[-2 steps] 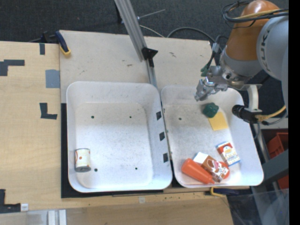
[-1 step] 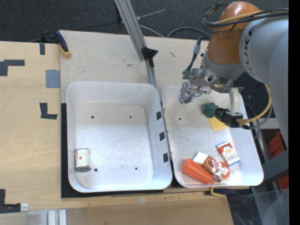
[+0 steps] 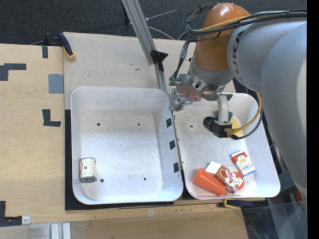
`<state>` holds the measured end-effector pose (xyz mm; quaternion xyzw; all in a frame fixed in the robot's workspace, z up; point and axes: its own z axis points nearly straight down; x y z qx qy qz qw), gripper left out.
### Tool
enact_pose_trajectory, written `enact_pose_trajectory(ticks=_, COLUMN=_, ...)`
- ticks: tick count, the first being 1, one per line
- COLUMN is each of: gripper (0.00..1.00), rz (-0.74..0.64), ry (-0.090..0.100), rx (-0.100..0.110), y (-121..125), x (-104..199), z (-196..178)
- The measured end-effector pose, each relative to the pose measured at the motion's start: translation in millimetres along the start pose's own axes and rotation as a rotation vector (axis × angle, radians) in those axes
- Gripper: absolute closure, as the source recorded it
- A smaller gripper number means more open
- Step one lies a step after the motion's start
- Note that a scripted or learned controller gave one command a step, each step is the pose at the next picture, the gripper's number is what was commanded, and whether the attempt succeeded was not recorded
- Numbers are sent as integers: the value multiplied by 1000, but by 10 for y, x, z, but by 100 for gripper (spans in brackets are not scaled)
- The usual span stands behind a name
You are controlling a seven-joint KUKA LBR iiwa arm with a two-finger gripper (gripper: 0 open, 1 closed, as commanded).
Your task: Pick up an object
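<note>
Objects for picking are lying mostly in the right bin (image 3: 259, 180): an orange carrot-shaped piece (image 3: 208, 181), a small brown-and-white packet (image 3: 227, 177) touching it, and a little red-and-blue carton (image 3: 242, 163) just beside that packet, all clustering in the bin's near corner. One more, a small cylindrical can (image 3: 87, 170), is lying on its side in the left bin (image 3: 119, 133), near that bin's front-left corner and well apart from everything else. The gripper (image 3: 178, 102) is hanging at the far end of the divider between the two bins, well away from the cluster in the right bin, and nothing is showing beneath it; how wide it is standing I cannot tell, since the wrist is masking it from above. A black-and-yellow fitting (image 3: 222, 126) on the arm is hovering over the right bin's far half. Risk seems to be sitting in the position: a descent from here would likely be meeting the bin rim or bare floor, not an object. Should the arm be heading for the cluster, the touching pieces could be nudging one another and spoiling a clean grasp.
</note>
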<state>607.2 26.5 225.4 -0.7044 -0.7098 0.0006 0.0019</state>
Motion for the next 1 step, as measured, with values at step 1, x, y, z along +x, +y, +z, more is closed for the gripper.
enact_pose_trajectory(ticks=1, gripper=100, rz=0, ry=1, rx=-2, y=-16, x=592, z=-88)
